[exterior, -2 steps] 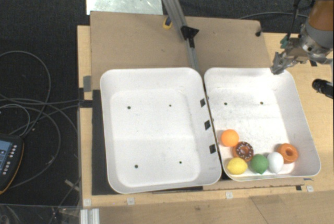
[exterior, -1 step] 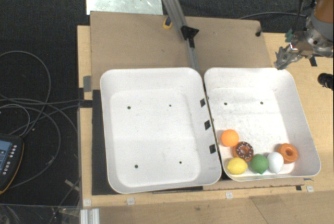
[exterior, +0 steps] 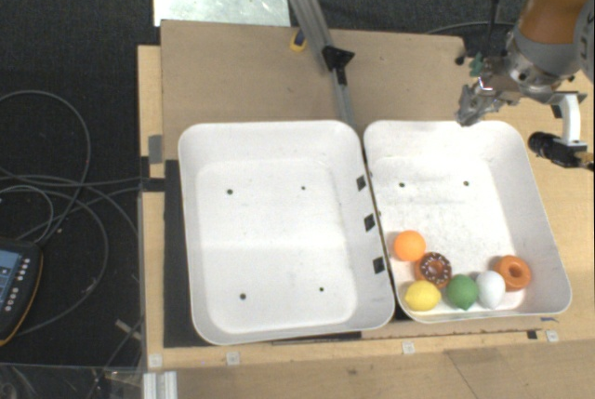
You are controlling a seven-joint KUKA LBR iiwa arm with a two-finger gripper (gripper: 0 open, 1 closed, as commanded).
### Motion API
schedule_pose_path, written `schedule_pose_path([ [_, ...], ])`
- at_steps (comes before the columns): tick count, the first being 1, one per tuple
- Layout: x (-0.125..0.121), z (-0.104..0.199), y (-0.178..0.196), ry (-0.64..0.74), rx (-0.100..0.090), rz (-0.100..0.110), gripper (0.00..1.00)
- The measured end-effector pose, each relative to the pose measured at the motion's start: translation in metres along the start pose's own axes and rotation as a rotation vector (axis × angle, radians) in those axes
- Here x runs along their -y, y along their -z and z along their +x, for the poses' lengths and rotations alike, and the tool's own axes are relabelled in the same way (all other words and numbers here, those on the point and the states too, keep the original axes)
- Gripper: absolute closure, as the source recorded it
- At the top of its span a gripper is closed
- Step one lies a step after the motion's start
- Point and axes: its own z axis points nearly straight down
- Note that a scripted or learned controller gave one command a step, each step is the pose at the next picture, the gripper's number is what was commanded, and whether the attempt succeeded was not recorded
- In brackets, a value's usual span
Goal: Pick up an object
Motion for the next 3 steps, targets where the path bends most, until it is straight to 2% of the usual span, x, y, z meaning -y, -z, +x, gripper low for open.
schedule_pose_path([
  [1,0.006,0.049,0.01,0.0,-0.001,-0.001,1.0],
  [2,0.009,0.104,-0.001,0.0,-0.001,0.001,1.0],
  [3,0.022,0.162,0.007,0.001,-0.001,0.001,1.0],
])
